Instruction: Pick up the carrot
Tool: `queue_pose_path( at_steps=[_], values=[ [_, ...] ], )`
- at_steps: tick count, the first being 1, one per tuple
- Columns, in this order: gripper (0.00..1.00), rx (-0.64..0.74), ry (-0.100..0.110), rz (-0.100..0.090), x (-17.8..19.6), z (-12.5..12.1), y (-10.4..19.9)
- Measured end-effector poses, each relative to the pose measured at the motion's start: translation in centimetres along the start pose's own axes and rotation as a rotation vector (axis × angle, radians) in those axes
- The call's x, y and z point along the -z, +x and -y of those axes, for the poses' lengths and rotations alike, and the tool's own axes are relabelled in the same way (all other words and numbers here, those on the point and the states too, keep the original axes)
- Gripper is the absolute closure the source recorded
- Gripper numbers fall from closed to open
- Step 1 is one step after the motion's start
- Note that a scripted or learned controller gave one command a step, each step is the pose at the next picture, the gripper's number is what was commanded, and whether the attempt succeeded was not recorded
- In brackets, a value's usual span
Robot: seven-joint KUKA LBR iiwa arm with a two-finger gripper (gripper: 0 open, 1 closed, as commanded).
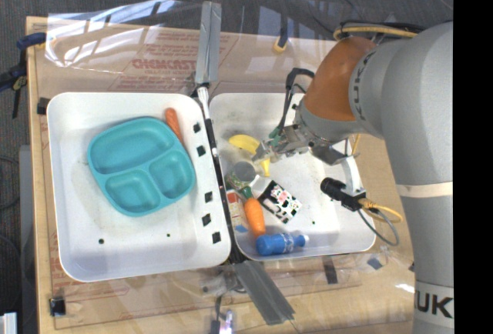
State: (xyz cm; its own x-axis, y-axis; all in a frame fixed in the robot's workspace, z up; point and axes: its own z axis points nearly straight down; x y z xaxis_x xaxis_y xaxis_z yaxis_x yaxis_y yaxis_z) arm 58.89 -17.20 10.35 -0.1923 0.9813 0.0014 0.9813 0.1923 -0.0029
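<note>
Carrot [254, 216] in the right bin [339, 244], a second one [172, 122] in the left bin [69, 194]; pincer [276, 145] state unclear

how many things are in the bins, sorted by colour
orange: 2, a carrot in the right bin and an orange stick in the left bin
blue: 2, teal tray, blue bottle
yellow: 1, banana
black and white: 1, spotted toy
grey: 1, can
total: 7

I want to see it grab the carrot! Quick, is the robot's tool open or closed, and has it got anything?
Tool: cannot be told; it sits low in the right bin near the yellow piece, away from the carrot.
</note>
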Motion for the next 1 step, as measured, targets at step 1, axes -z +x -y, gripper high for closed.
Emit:
queue_pose_path(
  at_steps=[1],
  values=[
    [1.00, -0.176, -0.003, 0.002, 9.03, -1.84, 1.13]
  ],
)
